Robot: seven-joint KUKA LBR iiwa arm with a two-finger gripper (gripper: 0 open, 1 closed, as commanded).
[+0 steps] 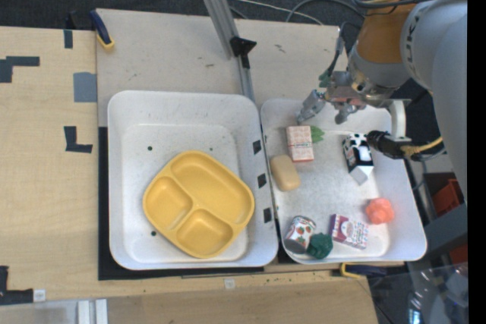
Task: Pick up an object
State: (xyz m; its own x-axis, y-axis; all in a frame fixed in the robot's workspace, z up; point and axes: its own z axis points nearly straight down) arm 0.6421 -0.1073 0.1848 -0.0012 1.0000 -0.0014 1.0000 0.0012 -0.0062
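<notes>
While the pincer point(325, 107) hangs spread and bare, a boxy pink carton point(300, 143) lies below — flat-sided.

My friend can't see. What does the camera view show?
A robot arm's open claw hangs over the right bin, just above a small pink box among scattered toys. The left bin holds a yellow divided plate.
</notes>
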